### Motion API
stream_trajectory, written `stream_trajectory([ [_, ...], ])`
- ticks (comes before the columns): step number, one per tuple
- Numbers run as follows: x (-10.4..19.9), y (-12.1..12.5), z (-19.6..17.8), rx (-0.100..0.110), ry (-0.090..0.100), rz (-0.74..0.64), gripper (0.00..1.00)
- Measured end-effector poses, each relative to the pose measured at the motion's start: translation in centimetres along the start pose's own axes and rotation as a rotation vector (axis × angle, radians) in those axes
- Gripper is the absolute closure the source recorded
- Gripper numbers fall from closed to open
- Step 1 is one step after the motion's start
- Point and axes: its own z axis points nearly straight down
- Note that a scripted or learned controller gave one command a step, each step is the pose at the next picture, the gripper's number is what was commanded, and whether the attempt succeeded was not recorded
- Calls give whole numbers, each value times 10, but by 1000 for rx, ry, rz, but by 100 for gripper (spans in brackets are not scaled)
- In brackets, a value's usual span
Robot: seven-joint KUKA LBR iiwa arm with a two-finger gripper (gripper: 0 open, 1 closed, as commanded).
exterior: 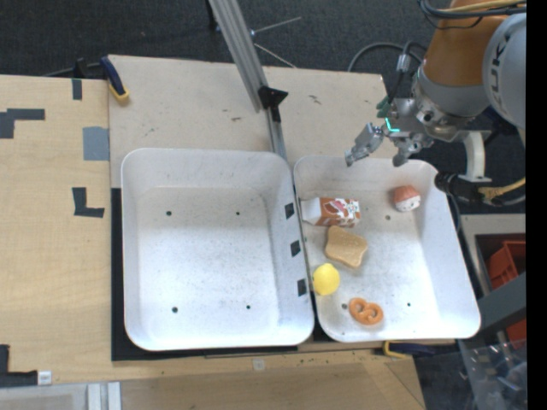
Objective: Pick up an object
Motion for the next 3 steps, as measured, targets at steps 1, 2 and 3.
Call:
stream_trajectory([
  [1,0,1,-2,-4,-1,-1,0],
  [2,9,-5,53,1,-1,0,0],
  [3,6,-7,118,3,-2,0,0],
])
